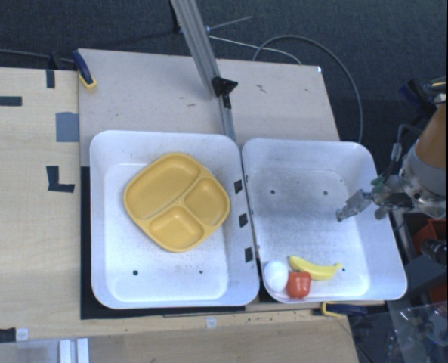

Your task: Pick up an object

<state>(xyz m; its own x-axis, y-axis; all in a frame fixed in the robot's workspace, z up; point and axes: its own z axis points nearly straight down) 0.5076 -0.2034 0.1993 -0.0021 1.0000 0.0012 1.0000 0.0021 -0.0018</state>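
In the right bin [307,165], three small objects lie together at the near edge: a yellow banana [314,268], a red pepper-like piece [299,284] and a white ball [276,276]. My gripper [357,205] reaches in from the right, over the bin's right half, well above and to the right of these objects. One grey finger [350,206] points left and nothing shows between the fingers. A yellow divided plate [177,201] lies in the left bin [110,157].
A slanted metal pole [201,44] runs from the top down to the seam between the bins. Cables curve behind the right bin. A blue-and-yellow clamp [83,69] sits at the bench's upper left corner.
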